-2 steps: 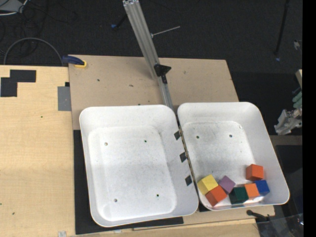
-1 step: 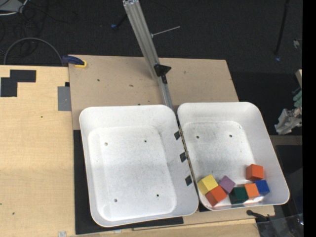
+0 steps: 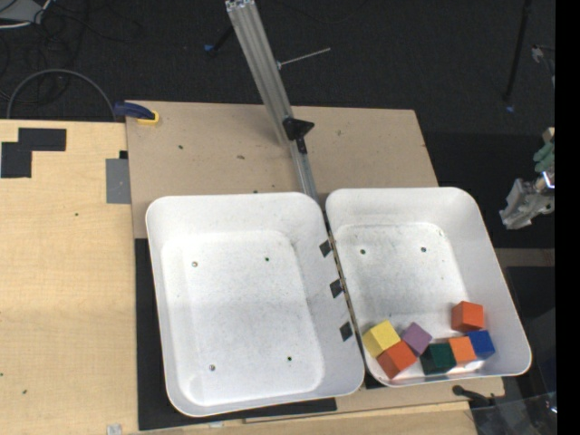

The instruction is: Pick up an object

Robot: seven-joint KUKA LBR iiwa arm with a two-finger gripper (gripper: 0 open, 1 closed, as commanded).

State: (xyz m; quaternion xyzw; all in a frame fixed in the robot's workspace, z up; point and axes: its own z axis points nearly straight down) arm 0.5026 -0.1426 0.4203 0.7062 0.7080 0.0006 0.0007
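Several small blocks lie clustered in the near right corner of the right bin [image 3: 408, 216]: a yellow block [image 3: 382, 336], a purple block [image 3: 417, 337], a red-orange block [image 3: 396, 359], a dark green block [image 3: 439, 358], an orange block [image 3: 462, 348], a blue block [image 3: 481, 343] and a red block [image 3: 468, 315] a little apart behind them. My gripper [image 3: 527, 201] hangs at the right edge of the view, outside the right bin and well away from the blocks, with nothing seen in it.
The left bin [image 3: 181, 216] sits beside the right one, joined by black clips [image 3: 335, 287]. A slanted aluminium bar [image 3: 267, 71] rises behind the bins. A wooden bench top [image 3: 54, 270] extends to the left.
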